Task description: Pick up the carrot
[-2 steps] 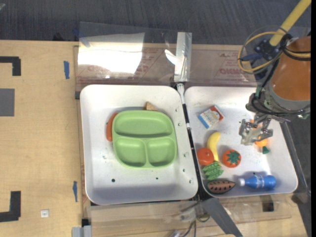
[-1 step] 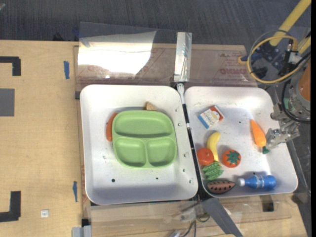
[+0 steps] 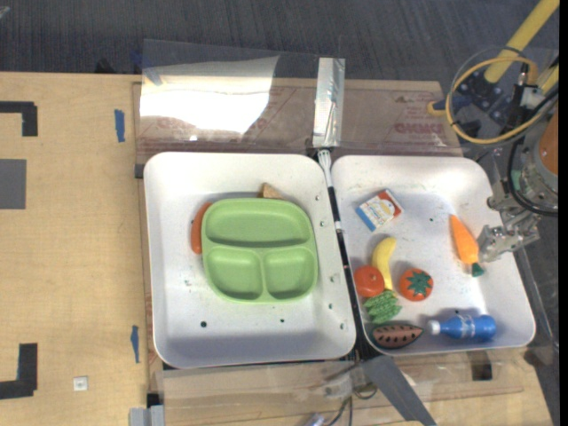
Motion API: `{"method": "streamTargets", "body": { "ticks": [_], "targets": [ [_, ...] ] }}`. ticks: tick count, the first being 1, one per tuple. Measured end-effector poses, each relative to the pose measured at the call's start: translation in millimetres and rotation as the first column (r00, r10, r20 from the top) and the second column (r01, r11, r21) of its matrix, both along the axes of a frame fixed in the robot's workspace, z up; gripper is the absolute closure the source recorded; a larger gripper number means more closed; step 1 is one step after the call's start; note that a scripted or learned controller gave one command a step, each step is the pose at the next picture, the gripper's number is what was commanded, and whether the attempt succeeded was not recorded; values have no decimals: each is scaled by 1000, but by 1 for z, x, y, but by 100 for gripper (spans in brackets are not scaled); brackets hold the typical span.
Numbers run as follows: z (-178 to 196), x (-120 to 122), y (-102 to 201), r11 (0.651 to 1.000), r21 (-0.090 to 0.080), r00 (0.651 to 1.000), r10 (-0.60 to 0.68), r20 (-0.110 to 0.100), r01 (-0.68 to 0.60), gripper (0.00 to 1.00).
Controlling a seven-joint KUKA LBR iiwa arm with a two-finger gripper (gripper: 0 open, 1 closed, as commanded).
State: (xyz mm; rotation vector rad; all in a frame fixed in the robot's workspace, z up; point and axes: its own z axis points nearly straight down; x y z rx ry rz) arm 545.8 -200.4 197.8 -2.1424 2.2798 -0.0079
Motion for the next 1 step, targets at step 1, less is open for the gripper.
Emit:
{"method": "streamTargets", "body": {
  "ticks": [1],
  "targets": [
    [11, 2, 1, 1000, 3, 1000, -4, 7, 4, 100]
  ]
}}
